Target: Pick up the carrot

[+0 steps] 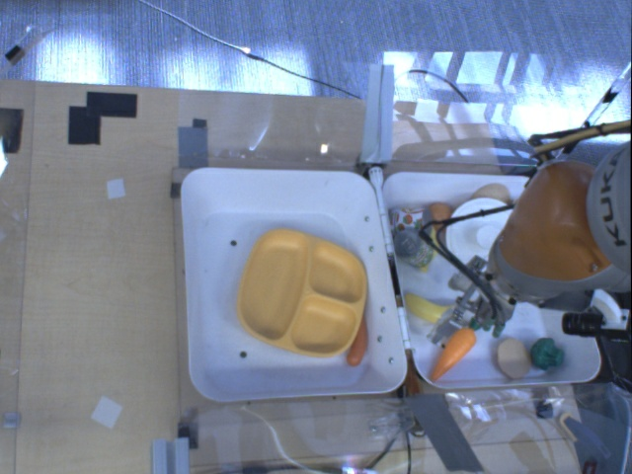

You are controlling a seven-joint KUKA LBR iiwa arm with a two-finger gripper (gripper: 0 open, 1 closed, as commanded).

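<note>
Two white bins, left bin (212, 265) holding yellow tray (301, 291), right bin (583, 368) holding carrot (452, 354), claw (471, 314) grip unclear

bins (207, 294): white plastic, smooth, faint sheen; tray (301, 291) in left bin: yellow plastic, matt; carrot (452, 354) in right bin: orange plastic look, smooth; bench (89, 294): pale wood grain, matt; arm (555, 227): orange band glossy; floor (197, 18) far side: blue, ribbed carpet look

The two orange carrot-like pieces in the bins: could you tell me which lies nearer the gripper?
The carrot in the right bin, just below the gripper. The other orange piece lies in the left bin, beside the yellow tray.
</note>
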